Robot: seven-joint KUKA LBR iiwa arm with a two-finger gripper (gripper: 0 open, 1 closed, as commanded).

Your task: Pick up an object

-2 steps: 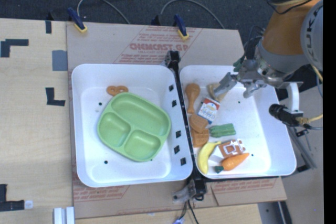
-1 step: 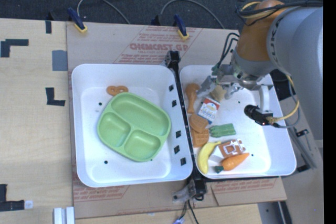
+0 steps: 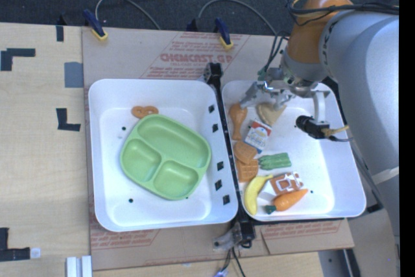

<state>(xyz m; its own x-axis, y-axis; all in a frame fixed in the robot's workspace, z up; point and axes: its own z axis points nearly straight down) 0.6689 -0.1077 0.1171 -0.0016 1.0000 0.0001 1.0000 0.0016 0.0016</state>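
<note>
Pale wedge-shaped toy food piece [image 3: 270, 113] lies in the right white bin [image 3: 337, 194], directly beneath the jaws [image 3: 266, 95]; I cannot tell how wide they stand. Orange carrot-shaped toy [image 3: 238, 119] sits just left.

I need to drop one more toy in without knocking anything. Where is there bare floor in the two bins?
Right bin: bare floor along its right side, between the carrot and the right wall. Its left side is crowded, from the banana up to the gripper. Left bin: narrow bare strips around the green tray, widest beside the pretzel.
</note>
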